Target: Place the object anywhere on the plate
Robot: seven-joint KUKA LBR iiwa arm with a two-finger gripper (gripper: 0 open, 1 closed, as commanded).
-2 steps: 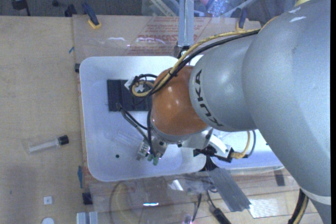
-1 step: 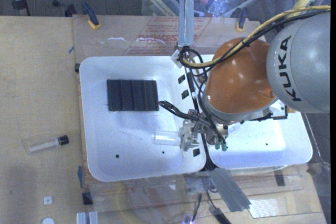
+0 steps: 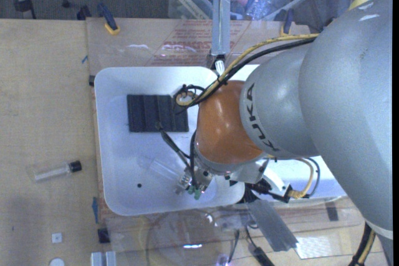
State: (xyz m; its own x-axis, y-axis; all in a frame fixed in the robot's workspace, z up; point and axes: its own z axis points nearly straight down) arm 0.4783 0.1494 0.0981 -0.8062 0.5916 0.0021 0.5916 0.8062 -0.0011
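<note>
The claw (image 3: 193, 187) hangs low in the white bin (image 3: 106, 134); I cannot tell if it is open or closed. A see-through thing (image 3: 156, 168) lies just beside it, away from the black plate (image 3: 156, 113). The claw could bump it and push it further off.

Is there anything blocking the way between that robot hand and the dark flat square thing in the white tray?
Nothing visible does. The gripper hangs low near the front of the shallow white bin, and the dark ribbed rectangular plate lies flat further back. Between them is bare bin floor, perhaps with a faint clear plastic item; I cannot tell what it is.
</note>
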